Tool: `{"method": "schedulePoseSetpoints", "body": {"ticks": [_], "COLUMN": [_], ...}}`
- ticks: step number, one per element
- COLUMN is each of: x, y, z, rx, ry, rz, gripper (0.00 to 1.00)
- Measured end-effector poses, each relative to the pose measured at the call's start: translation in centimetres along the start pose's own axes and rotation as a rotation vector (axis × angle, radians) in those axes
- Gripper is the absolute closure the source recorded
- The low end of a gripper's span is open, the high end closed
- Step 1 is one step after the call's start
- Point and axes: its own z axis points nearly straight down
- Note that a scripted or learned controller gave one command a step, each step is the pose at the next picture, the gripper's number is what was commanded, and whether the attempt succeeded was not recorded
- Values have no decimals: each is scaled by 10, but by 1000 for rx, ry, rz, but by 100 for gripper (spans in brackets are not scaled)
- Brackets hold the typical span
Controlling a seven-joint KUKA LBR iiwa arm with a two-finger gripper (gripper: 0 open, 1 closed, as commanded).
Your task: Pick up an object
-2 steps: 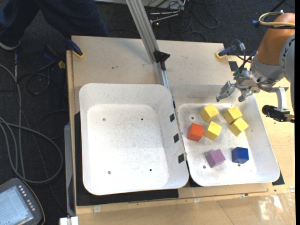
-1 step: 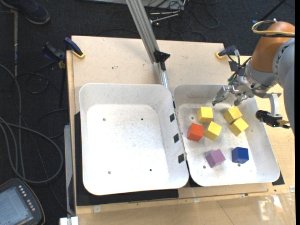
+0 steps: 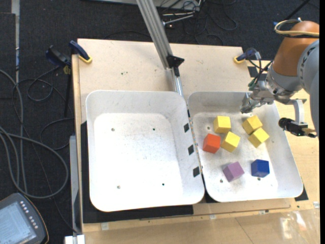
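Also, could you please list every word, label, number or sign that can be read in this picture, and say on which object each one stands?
No text can be read.
The teach pendant at the lower left has a lit screen, but its content is too small and blurred to read.
The small black tabs along the edge where the two bins meet carry no legible marks.
The coloured blocks, such as the orange block, show plain faces.

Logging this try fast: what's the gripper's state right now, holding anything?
Gripper: cannot be told; it sits low over the right bin's far edge, just behind a yellow block, with nothing seen held.
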Motion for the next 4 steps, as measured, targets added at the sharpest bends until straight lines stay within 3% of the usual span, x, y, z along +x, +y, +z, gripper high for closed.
{"method": "schedulePoseSetpoints", "body": {"ticks": [2,3,4], "x": [5,5,62], "y": [-10,-9,-9], "z": [-101,-80,-74], "rx": [-2,6,6], "ry": [1,2,6], "rz": [2,1,-3], "gripper": [100,100,100]}}
